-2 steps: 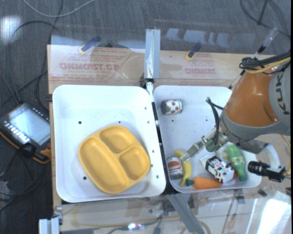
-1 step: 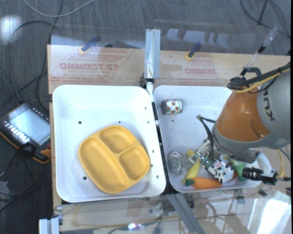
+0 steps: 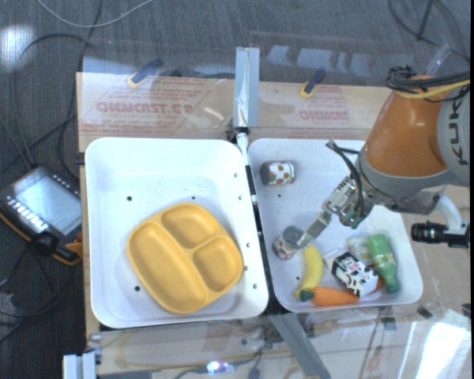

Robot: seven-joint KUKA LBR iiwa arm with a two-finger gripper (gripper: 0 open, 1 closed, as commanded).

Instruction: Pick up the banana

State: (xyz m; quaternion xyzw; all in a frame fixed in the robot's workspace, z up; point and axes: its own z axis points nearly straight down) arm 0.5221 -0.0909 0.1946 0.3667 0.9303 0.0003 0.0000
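The yellow banana (image 3: 310,270) lies in the right bin (image 3: 300,152), near its front edge, with its lower end next to an orange carrot (image 3: 332,296). My gripper (image 3: 306,232) reaches down and to the left from the orange-banded wrist. Its tip sits just above the banana's upper end and right beside a small grey tin (image 3: 285,244). Nothing is visibly held.
In the right bin there are also a red-spotted can (image 3: 278,173) at the back, a black-and-white cow-print box (image 3: 354,273) and a green bottle (image 3: 383,260) at the front right. The left bin (image 3: 110,180) holds a yellow divided plate (image 3: 186,257).
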